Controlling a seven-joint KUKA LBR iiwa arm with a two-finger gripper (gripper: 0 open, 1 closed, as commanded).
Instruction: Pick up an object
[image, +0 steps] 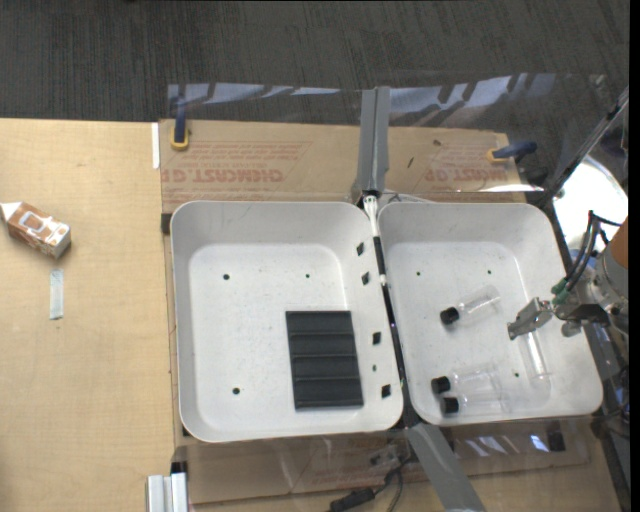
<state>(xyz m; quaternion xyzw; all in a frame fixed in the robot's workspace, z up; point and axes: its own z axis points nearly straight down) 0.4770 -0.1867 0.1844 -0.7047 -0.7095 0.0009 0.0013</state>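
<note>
Bench top (80, 400) of pale tan board, matte; printed brown cardboard sheet (240, 165) lies flat behind the bins, held by a yellow clamp (180, 135) at its left corner and a blue one (510, 152) at its right.

Left bin (200, 240): shallow white plastic, rounded corners, smooth floor with faint specks. Contains a black rectangular block (324, 359), ribbed crosswise, lying flat near the front right of the floor.

Right bin (420, 230): same form, touching the left bin along a clipped centre seam. Contains clear plastic tubes with black caps: one tube (470, 306) tilted near the centre; two capped tubes (475, 392) side by side near the front wall; another clear tube (538, 358) lying along the right side, hard to make out.

Gripper (527, 320), grey metal, reaches over the right bin's right side, tip just above that right-side tube. Cannot tell how its tip is set; nothing visibly held.

Small orange-and-white carton (38, 230) lies far left on the bench, a grey strip (56, 296) near it.
</note>
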